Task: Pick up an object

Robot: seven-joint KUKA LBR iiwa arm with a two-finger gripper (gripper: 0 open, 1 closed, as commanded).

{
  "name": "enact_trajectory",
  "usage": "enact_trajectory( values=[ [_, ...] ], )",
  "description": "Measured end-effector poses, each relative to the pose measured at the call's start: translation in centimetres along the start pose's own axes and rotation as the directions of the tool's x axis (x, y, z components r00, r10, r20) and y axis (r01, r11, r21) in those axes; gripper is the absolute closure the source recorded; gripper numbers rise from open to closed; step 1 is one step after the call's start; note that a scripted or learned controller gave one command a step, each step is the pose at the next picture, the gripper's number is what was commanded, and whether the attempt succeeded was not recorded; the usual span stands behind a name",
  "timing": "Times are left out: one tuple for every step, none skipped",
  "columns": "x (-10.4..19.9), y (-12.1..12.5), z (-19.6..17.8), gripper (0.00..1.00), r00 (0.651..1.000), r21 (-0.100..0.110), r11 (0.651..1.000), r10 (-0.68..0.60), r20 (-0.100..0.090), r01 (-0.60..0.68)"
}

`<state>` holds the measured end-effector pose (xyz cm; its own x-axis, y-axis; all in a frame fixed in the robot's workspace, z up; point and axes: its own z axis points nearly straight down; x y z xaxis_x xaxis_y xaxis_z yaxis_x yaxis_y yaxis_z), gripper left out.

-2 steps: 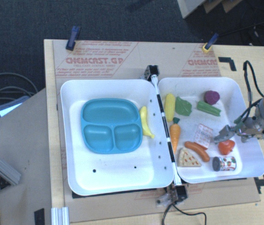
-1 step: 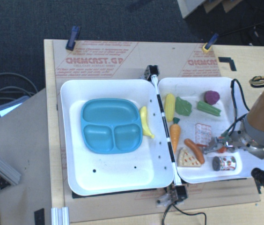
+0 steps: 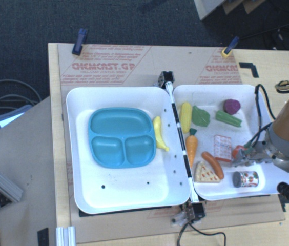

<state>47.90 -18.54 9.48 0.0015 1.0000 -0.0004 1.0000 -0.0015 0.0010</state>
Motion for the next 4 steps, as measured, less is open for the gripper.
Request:
enact_trajectory(
  values=[
    [3.2, 6.4, 1.0, 1.00, 1.000, 0.000, 1.000, -0.003, 0.000, 0.003],
    [3.1, 6.3, 1.0, 0.00, 1.000, 0.001, 1.000, -0.002, 0.000, 0.002],
    [-1.2, 15.0, 1.0, 0.00, 1.000, -0.001, 1.000, -0.002, 0.001, 0.002],
    [6.9, 10.5, 1.0, 0.00, 1.000, 0.002, 1.000, -0.002, -0.001, 0.002]
  ],
)
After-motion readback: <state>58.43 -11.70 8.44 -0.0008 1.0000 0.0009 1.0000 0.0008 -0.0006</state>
